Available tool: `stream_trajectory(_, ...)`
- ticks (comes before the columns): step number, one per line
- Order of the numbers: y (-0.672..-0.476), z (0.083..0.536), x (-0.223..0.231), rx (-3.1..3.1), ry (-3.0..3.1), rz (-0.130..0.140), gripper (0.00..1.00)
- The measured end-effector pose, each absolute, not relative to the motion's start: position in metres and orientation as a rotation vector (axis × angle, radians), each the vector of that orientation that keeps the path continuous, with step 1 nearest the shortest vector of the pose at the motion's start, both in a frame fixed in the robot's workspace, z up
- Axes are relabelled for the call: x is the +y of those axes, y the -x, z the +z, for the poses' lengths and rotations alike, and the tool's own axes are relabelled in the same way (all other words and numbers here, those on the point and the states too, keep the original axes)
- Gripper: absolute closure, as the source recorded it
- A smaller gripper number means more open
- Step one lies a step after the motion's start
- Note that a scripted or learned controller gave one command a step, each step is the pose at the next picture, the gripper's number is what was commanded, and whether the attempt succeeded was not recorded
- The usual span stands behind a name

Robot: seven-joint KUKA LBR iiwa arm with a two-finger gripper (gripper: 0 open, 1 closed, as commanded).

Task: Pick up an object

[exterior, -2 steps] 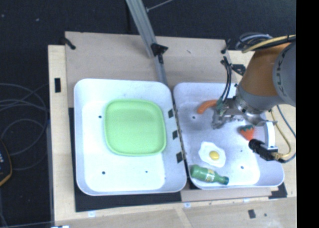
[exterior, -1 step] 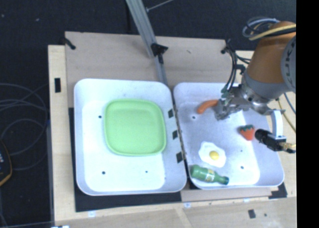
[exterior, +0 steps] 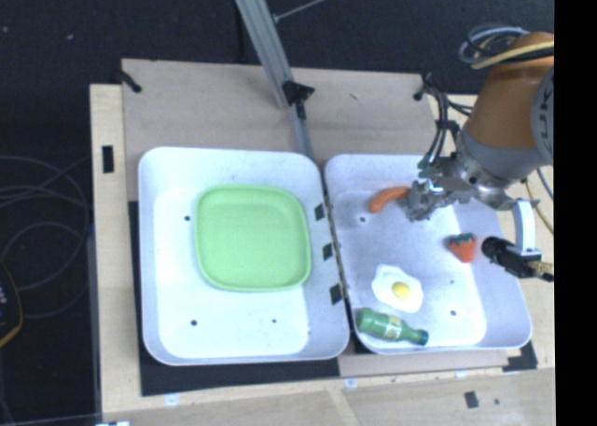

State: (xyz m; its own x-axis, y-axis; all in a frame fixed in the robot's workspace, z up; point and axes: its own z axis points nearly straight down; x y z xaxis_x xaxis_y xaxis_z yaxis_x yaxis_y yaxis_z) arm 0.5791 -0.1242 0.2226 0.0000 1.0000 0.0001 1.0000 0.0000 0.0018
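Note:
The right bin (exterior: 359,177) holds an orange sausage (exterior: 386,198) near its back, a red strawberry (exterior: 462,247) toward the right, a fried egg (exterior: 398,290) and a green bottle (exterior: 390,326) lying along the front rim. My gripper (exterior: 424,200) hangs over the right bin just right of the sausage, between it and the strawberry. Nothing shows between its fingers.
A light green square plate (exterior: 252,236) lies in the left bin (exterior: 163,182). A slanted grey pole (exterior: 266,37) rises from behind the bins' shared edge. A black fitting (exterior: 508,256) sticks out over the right bin's right side.

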Motion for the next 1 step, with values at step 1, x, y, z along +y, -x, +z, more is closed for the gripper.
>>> stream_trajectory(1,-0.5923,0.2163,-0.0711,2.226,-2.218,0.001,1.00)
